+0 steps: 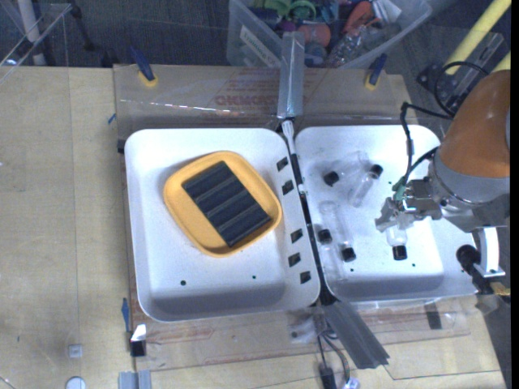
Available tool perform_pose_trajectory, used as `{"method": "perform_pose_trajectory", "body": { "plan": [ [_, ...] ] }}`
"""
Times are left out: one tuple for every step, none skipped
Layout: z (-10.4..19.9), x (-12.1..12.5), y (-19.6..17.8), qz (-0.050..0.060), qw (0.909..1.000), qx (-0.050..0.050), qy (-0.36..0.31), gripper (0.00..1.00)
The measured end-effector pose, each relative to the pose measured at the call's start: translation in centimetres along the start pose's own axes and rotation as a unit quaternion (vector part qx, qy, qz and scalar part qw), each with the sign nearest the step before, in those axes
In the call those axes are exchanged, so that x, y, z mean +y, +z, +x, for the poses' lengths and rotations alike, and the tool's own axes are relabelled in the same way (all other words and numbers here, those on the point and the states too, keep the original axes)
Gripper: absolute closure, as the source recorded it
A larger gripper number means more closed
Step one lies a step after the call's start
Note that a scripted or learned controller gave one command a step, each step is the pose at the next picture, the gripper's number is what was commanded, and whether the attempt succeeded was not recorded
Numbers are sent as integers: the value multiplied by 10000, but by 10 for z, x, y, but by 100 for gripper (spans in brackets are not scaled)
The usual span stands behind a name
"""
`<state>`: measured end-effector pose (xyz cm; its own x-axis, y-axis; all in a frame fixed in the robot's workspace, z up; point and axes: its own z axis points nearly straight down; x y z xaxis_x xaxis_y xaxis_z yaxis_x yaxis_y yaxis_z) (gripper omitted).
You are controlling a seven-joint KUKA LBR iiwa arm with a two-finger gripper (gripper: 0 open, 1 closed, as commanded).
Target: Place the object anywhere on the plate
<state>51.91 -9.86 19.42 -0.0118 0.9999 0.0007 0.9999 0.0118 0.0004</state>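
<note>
Sitting on the pale wood surface [49, 241] are two shallow white bins, side by side. Left bin [154, 286] holds a yellow plate [180, 209] with a dark ribbed insert [227, 203] across its middle, tilted so its long axis runs from 11 to 5 o'clock. Plate sits a bit toward 12 o'clock in that bin. A metal divider [290, 83] runs along the seam between the bins. Right bin [422, 275] has a clear plastic object [357, 181] lying on its floor toward 11 o'clock, see-through and hard to outline, with small dark bits next to it. More small dark pieces [347, 253] lie near the bin's 7 o'clock side. Arm [482, 148] comes in from 3 o'clock, orange band visible. Claw [403, 213] hangs low over the right bin's middle, at about 4 o'clock from the clear object and apart from it. Can't tell whether the claw is spread or closed, or whether it has anything. Behind the bins at 12 o'clock, a clear tub of coloured toys [324, 10].
</note>
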Motion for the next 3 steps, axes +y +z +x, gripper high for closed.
{"method": "perform_pose_trajectory", "body": {
  "plan": [
    [0,0,0,0,10000,0,0,0],
    [33,14,11,0,10000,-3,93,0],
    [56,1,-18,-2,9996,-6,270,0]
  ]
}}
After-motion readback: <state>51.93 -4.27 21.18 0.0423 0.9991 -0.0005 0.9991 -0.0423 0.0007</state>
